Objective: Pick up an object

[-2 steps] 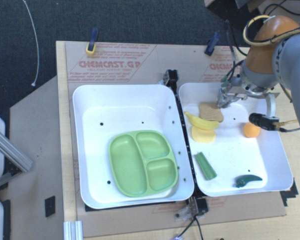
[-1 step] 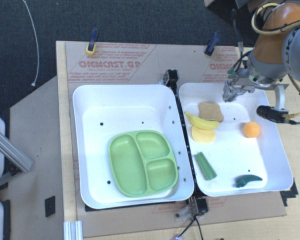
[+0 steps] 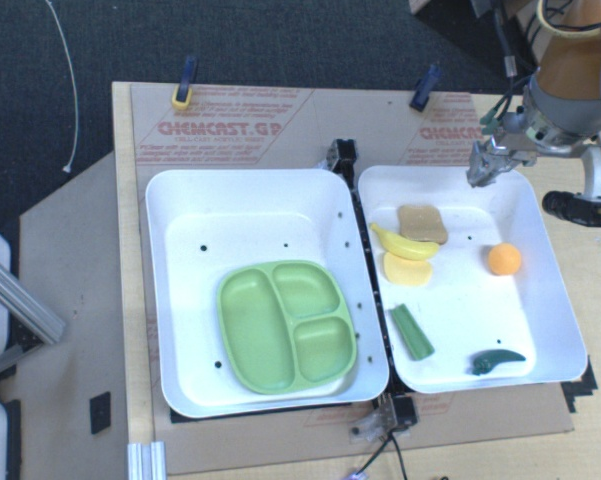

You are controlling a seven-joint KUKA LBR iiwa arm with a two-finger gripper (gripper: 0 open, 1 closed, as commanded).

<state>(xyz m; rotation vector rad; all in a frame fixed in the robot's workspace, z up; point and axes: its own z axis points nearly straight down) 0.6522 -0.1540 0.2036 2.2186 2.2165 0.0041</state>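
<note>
The right bin (image 3: pixel 550 298) holds several small items: a tan bread slice (image 3: pixel 422 222), a yellow banana (image 3: pixel 404 244) lying over a pale yellow piece (image 3: pixel 408 269), an orange ball (image 3: pixel 504 259), a green stick (image 3: pixel 413 331) and a dark teal pepper (image 3: pixel 495 361). My gripper (image 3: pixel 483 167) hangs over the bin's far right rim, above and to the right of the bread slice. Nothing shows between its fingers.
The left bin (image 3: pixel 180 228) bears a green divided plate (image 3: pixel 283 324). Black clips (image 3: pixel 342 154) join the bins at the middle. A yellow clamp (image 3: pixel 184 92) and a blue clamp (image 3: pixel 424 90) hold the cardboard sheet at the back.
</note>
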